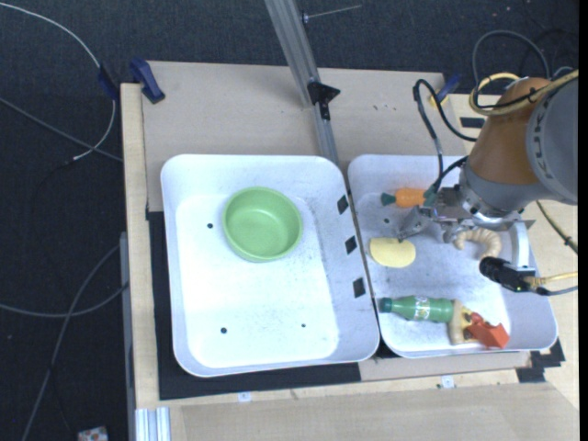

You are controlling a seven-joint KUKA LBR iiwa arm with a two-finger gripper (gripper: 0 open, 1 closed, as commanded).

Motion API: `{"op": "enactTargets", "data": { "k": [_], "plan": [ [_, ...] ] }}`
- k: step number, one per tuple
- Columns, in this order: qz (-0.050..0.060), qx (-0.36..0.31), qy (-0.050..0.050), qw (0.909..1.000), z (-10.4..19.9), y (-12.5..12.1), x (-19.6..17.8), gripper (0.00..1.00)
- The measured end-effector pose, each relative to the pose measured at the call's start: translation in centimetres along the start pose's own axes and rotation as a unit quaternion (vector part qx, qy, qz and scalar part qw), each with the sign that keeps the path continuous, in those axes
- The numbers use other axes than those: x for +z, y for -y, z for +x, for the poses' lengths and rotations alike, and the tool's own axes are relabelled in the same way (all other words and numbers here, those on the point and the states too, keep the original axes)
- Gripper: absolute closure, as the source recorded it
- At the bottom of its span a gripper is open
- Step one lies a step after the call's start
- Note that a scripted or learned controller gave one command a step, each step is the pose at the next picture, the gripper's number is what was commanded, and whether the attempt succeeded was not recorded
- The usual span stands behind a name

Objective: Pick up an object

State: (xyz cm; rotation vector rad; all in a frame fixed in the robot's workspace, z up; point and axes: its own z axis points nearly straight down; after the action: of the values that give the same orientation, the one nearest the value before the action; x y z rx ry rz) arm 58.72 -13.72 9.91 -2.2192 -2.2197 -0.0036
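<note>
Gripper [415, 229] sits low in right bin [542, 333], centre-right of frame; finger state cannot be determined. Just below it: yellow disc [393, 254]. Carrot [404, 196] just above. Green bottle [420, 309] at lower edge. Green bowl [263, 223] in left bin [266, 338].

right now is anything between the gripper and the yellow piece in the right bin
Nothing visible. The gripper sits just above the yellow piece with only bare bin floor between them. The carrot lies behind the gripper, and the green bottle lies nearer the front rim.
</note>
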Motion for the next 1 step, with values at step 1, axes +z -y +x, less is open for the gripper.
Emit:
{"op": "enactTargets", "data": {
  "k": [1],
  "plan": [
    [0.002, 0.0, -0.001, 1.0, 0.08, 0.13, -0.93, 1.0]
  ]
}}
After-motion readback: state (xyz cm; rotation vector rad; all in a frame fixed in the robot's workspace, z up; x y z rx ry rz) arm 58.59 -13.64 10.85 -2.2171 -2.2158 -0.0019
